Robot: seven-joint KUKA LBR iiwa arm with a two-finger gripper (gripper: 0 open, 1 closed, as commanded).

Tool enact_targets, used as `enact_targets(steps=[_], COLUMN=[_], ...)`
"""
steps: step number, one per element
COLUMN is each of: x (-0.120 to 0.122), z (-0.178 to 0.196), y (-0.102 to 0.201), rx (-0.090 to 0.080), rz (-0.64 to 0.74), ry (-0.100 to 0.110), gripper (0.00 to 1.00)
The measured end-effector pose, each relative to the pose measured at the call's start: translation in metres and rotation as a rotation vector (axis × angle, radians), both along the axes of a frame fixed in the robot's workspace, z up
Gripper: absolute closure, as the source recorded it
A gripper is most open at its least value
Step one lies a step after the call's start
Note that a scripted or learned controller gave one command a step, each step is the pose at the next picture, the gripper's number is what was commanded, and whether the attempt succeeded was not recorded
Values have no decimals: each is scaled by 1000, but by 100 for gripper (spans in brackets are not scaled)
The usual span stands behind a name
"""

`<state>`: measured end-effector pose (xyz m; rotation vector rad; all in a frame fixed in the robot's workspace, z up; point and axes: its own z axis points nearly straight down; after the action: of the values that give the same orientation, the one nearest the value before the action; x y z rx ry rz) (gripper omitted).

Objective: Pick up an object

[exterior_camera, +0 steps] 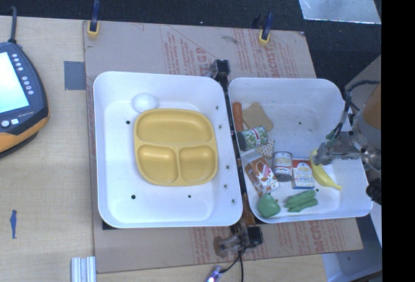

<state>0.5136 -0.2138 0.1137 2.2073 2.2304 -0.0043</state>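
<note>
1. Camera view, layout: the desk [52,209] carries two shallow white bins side by side. The left bin [117,203] holds a yellow divided plate [175,146] in the middle of the frame and a small white ball [144,102] just above the plate's upper left corner.

2. Camera view, the pickable things: they lie together in the lower left part of the right bin [292,96]. There is a brown flat piece [258,116] with an orange-red stick [237,116] beside it, a small green-labelled can [254,139], a red-and-white packet [261,175], a grey tin [283,164], a small red carton [303,174], a banana [323,174], a green round piece [268,206] and a green pod-like piece [301,200].

3. Camera view, the arm: the claw [331,152] sits low at the right side of the right bin, just above the upper end of the banana and close to it. Whether it touches the banana, I cannot tell. Its state is also unclear; the tip is too small and blurred to judge.

4. Progress, as I judge it: nothing is visibly lifted, so the pick is not yet done. The approach looks largely complete, with the banana the likely target. What remains is closing on it and raising it clear of the bin.
</note>
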Motion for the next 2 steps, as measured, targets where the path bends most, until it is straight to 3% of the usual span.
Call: enact_targets(steps=[1,2], x=[-1,-11], z=[-1,-21], y=[0,58], rx=[0,-2], rz=[-1,-6], ry=[2,0], gripper=[0,0])
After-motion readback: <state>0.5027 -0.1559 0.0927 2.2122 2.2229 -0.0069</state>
